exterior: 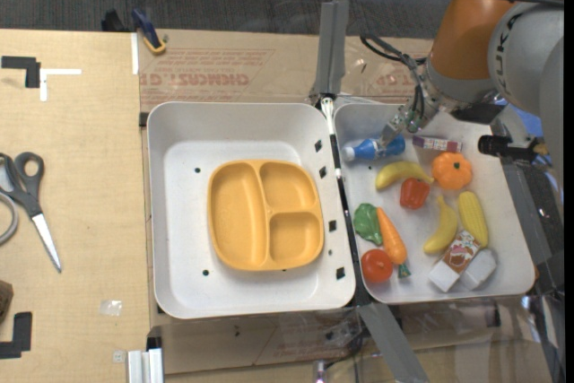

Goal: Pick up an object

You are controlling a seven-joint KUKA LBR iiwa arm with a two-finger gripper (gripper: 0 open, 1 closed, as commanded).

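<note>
Two bins (170, 220), one tray (266, 213), two bananas (401, 174).

The light over my workplace is even and quite bright, coming from above. The two white bins (242, 117) look a little washed out, with soft shadows along their inner walls. The tabletop (72, 193) is sharp; my orange band (471, 22) has a gentle shine.

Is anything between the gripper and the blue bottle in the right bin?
Nothing visible. The gripper hangs right over the blue bottle near the right bin's back-left corner. The nearest neighbour, a banana, lies just in front of the bottle, not between.
</note>
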